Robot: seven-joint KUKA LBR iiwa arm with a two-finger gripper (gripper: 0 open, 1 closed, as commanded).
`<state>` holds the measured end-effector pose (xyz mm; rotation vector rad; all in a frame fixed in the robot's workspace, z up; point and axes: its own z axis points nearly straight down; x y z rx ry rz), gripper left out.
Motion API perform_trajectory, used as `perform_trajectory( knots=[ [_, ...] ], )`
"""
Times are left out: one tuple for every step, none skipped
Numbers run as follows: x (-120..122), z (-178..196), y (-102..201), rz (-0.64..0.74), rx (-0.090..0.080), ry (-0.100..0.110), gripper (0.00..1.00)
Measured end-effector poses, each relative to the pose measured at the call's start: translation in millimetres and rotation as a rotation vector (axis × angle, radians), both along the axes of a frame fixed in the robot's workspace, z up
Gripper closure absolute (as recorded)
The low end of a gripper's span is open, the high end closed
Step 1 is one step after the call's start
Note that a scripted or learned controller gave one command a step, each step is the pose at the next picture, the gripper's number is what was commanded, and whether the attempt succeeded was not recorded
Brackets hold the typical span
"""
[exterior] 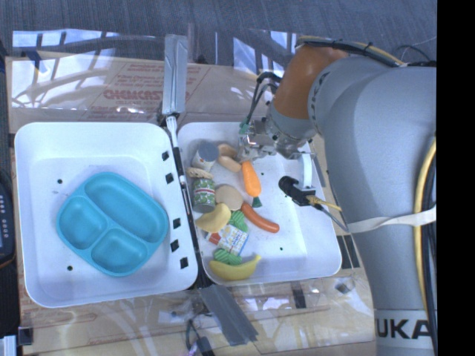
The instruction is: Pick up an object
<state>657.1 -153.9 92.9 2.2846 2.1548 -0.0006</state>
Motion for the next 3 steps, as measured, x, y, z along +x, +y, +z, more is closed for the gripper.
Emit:
perform_trajectory(
  knots=[
    [0.7, 0.3, -9.9, 0.063, 0.0, -0.001, 1.0],
    [0.8, 0.3, -14.2, 0.258, 0.001, 0.001, 1.0],
    [0.2, 0.2, -10.8, 0.258, 0.001, 0.002, 1.0]
  ],
)
